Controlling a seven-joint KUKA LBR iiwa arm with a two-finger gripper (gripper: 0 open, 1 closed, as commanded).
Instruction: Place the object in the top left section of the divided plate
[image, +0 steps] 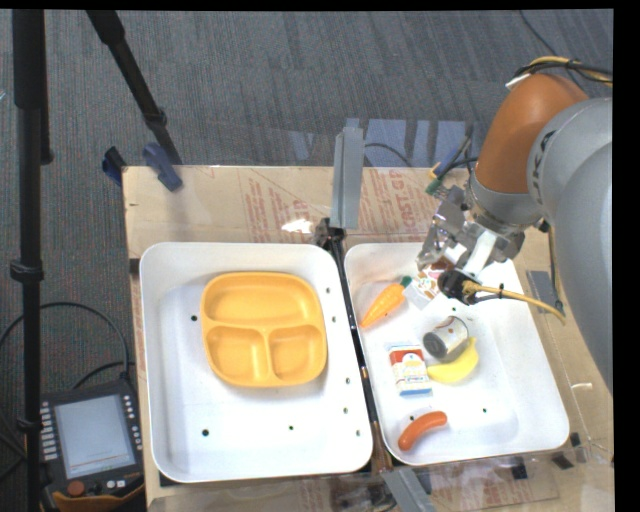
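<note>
A yellow divided plate (213, 300) lies in the left bin (175, 400), with one wide section at the back and two smaller ones at the front. My gripper (436, 268) hangs low over the back left part of the right bin (525, 400). Right under its tip sits a small white packet (422, 289) with coloured print, touching or nearly touching the gripper. An orange toy carrot (381, 304) lies just to the packet's left, near the bin's left wall.
Also in the right bin are a small grey can (446, 340) leaning on a yellow banana (455, 368), a white and red box (408, 368) and a red sausage (422, 430) at the front. A metal post (347, 185) rises behind the gap between the bins.
</note>
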